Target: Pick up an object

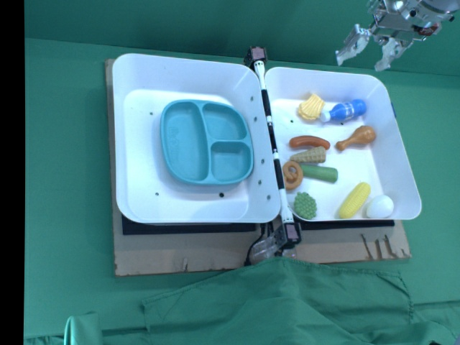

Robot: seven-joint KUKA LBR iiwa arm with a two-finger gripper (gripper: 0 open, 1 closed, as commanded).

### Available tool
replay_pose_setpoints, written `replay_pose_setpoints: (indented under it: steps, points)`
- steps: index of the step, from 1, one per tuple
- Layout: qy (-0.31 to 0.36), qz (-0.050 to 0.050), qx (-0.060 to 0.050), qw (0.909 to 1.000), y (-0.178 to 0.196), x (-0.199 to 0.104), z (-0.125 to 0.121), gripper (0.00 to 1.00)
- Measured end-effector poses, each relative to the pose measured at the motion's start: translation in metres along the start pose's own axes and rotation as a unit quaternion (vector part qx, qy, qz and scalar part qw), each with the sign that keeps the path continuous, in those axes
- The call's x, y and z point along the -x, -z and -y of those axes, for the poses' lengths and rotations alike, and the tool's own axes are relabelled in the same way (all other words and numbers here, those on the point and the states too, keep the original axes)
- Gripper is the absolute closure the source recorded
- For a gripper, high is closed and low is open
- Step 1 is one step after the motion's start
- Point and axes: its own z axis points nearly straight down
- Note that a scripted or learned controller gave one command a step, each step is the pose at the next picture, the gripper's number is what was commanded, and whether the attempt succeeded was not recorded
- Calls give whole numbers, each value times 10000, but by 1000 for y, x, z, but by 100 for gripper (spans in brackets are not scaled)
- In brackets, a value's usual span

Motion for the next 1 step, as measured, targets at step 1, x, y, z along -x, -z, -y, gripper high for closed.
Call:
replay_pose_setpoints:
  steps: [1]
  points:
    - [0, 0, 0, 10000, 0, 0, 0, 0]
